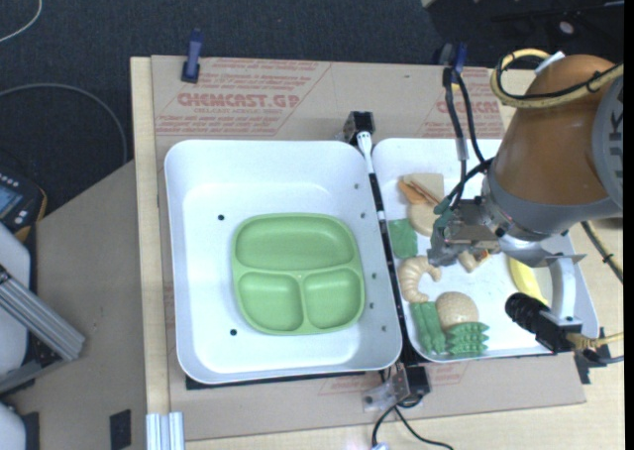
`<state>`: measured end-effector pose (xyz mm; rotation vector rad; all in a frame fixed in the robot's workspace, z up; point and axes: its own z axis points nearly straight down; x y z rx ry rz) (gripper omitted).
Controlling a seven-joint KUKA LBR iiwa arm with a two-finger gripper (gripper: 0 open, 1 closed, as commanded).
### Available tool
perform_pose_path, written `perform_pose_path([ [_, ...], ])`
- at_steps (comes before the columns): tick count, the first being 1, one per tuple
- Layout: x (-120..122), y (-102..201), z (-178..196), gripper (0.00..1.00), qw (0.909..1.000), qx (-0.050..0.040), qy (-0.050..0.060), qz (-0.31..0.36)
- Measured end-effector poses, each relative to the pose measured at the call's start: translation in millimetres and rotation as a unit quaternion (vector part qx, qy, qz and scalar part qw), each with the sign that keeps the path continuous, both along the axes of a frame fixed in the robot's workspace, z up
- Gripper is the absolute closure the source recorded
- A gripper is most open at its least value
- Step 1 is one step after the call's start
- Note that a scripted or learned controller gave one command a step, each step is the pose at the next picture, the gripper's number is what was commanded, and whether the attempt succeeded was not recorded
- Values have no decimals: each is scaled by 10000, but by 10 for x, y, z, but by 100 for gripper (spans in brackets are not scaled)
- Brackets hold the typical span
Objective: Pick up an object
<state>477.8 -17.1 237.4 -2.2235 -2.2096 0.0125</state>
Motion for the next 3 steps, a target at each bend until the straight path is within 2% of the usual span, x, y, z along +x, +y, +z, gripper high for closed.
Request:
perform_pose_path([
  [1, -2, 735, -566, 100, 10000, 17, -8, 64],
  [2, 287, 1168, 1242, 100, 9999, 30, -154, 68],
  [3, 2, 1892, 1252, 100, 9999, 20, -67, 80],
])
